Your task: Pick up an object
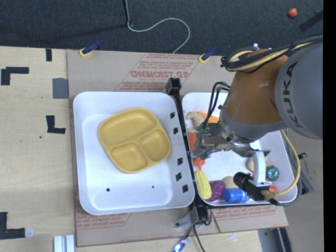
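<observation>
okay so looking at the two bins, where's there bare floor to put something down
The left bin has bare white floor all around the yellow divided plate, widest along its near edge and its left wall. The right bin is crowded: the arm hangs over it, with the corn cob, blue piece and other small items along its left and near sides.

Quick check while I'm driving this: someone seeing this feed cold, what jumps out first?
The big arm, grey with an orange band, reaching in from the right and covering much of the right bin. Next, the yellow divided tray lying alone in the left bin. Then the bright clutter along the right bin's near edge: a corn cob, a purple piece and a blue one.
</observation>
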